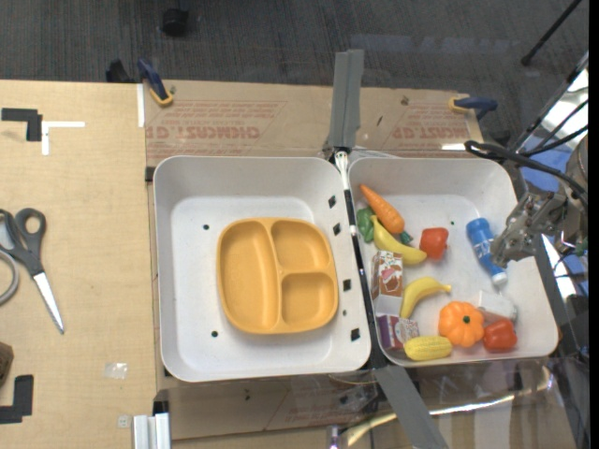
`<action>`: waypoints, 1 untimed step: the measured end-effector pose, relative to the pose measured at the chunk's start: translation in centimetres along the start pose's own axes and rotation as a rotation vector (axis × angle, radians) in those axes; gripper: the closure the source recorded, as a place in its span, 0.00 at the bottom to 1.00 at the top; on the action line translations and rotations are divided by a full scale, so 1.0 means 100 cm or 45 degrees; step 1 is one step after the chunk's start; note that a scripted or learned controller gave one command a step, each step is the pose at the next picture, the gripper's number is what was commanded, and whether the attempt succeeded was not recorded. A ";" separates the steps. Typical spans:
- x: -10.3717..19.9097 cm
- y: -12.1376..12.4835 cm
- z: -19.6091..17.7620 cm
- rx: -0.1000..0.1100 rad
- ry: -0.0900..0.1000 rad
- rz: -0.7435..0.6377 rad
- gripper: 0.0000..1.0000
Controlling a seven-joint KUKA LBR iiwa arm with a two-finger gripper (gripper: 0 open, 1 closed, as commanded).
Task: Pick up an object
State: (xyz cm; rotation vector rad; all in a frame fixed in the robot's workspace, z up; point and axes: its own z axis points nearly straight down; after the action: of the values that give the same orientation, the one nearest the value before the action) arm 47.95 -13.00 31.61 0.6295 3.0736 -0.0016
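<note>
1. Bins are sitting side by side; the left bin (178,279) is holding a yellow divided plate (278,274) at centre frame.
2. Right bin (524,251) is holding toy food (412,288); a blue bottle (482,243) is lying at its right side.
3. Gripper (517,237) is hovering just beside the bottle; jaw state I cannot tell.

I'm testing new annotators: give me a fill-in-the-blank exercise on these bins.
1. The divided yellow plate has ___ compartments.
2. The plate lies in the ___ bin.
3. The toy carrot is coloured ___.
4. The gripper hovers beside the ___ bottle.

Missing words: three; left; orange; blue
</note>
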 end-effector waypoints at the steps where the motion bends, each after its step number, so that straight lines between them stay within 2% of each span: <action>1: -0.027 0.045 0.224 0.000 0.004 0.391 1.00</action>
State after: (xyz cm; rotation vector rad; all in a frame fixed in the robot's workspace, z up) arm 52.28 -9.92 9.19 1.0932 2.9437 0.0004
